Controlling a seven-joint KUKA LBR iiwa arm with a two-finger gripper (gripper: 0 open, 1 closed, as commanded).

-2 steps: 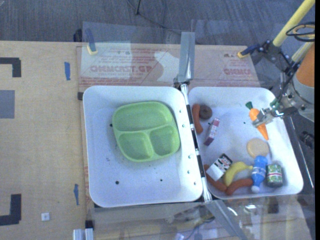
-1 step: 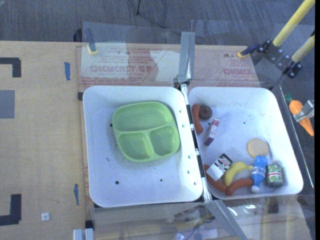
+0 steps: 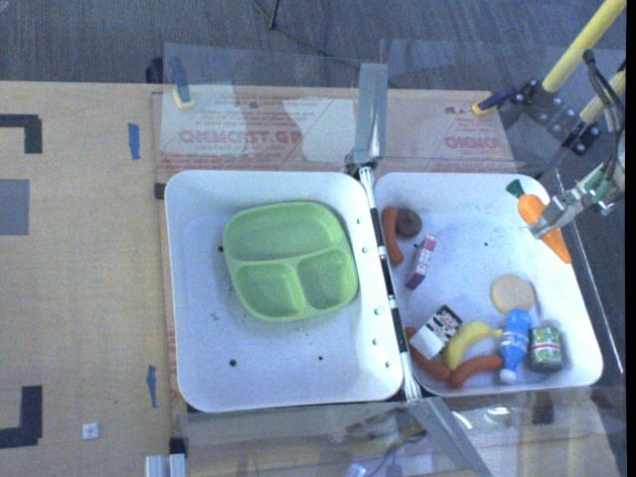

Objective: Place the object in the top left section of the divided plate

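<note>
Hand [image 3: 556, 217] over the carrot [image 3: 542, 217], grip unclear; a slip means nothing reaches the green plate [image 3: 288, 259].

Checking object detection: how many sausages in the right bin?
2 that I can see. One sausage lies along the right bin's left wall near the top; the other sausage lies at the bottom under the banana. More could be hidden.
</note>
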